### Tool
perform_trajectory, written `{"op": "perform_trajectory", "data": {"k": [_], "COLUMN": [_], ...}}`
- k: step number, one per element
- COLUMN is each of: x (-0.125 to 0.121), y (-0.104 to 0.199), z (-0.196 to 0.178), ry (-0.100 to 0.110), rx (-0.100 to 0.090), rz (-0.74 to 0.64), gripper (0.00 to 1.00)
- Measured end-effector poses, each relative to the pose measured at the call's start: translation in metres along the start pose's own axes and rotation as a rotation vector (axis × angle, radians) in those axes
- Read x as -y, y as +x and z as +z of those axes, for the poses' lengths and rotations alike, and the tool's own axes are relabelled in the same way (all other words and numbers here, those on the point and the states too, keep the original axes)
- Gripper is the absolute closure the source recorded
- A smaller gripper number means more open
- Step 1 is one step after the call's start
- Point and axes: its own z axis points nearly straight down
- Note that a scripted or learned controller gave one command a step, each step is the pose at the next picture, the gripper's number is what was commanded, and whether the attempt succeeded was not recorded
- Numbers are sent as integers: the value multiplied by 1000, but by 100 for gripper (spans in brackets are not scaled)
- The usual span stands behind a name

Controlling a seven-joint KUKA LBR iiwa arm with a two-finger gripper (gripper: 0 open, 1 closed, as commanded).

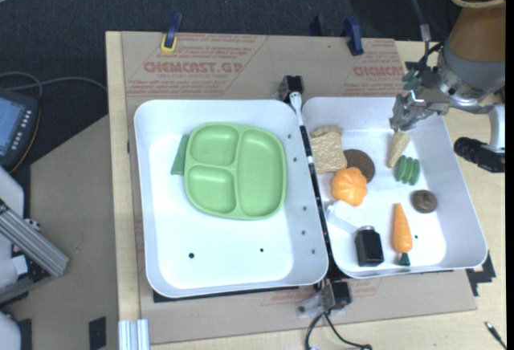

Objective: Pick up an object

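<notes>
Camera view: the gripper (pixel 408 112) hangs over the far part of the right bin (pixel 466 204), just above a pale wedge-shaped piece (pixel 397 149) that lies close beside a green pea pod (pixel 408 170). Whether the fingers are apart or together cannot be told from here; nothing is seen between them.

The pale wedge looks like the nearest candidate for the pick. To do it well, the gripper should come straight down over the wedge's middle and close across its narrow width, so that the pea pod beside it is not pinched along with it.

Other pickable things lie in the same bin: a cracker (pixel 328 149) and a brown disc (pixel 359 164) toward the centre divider, an orange pumpkin (pixel 349 185) touching the disc, a carrot (pixel 401 229), a small brown piece (pixel 423 201), and a black block (pixel 369 246) near the front rim.

For room, the bin's far wall lies just behind the gripper, so travel that way is short. The right side of the bin floor is bare and gives space to lift and swing. The left bin (pixel 161 244) holds a green divided plate (pixel 237 171), with bare floor toward its near edge.
</notes>
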Motion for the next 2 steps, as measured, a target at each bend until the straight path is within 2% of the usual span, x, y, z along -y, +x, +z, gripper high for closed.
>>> {"op": "perform_trajectory", "data": {"k": [1, 2], "x": [30, 65], "y": [32, 74], "z": [-10, 1], "ry": [-1, 1], "rx": [0, -1], "rz": [0, -1], "gripper": [100, 100]}}
